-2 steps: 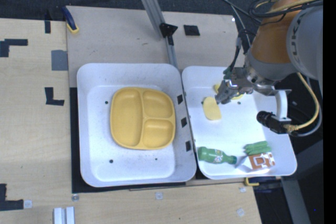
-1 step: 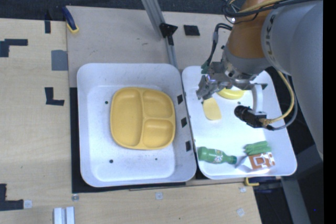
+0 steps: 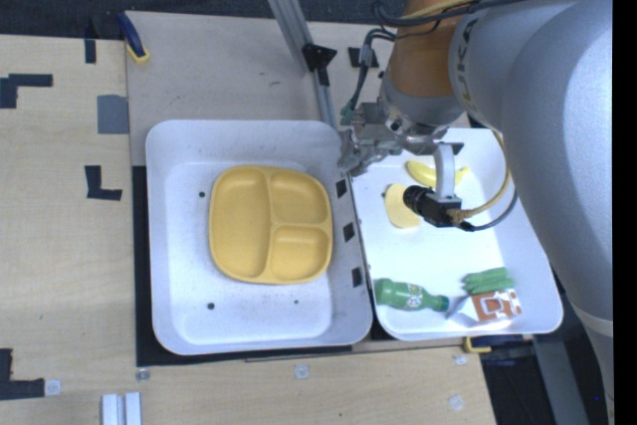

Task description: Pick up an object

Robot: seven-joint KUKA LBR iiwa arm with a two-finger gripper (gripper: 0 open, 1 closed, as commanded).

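Observation:
My gripper [image 3: 355,154] hangs over the far left corner of the right bin [image 3: 528,259], close to the wall between the two bins. Just right of it lie a pale yellow round piece [image 3: 399,208] and a yellow banana-shaped piece [image 3: 430,172], partly hidden by the wrist. At the bin's near side lie a green bottle [image 3: 408,296], a small green item [image 3: 486,280] and an orange-and-white box [image 3: 495,306]. Nothing shows between the gripper's tips.
The left bin [image 3: 179,244] holds a yellow divided plate [image 3: 270,223]. A slanted metal pole [image 3: 284,5] rises behind the bins. The arm's large grey body covers the right bin's far right side.

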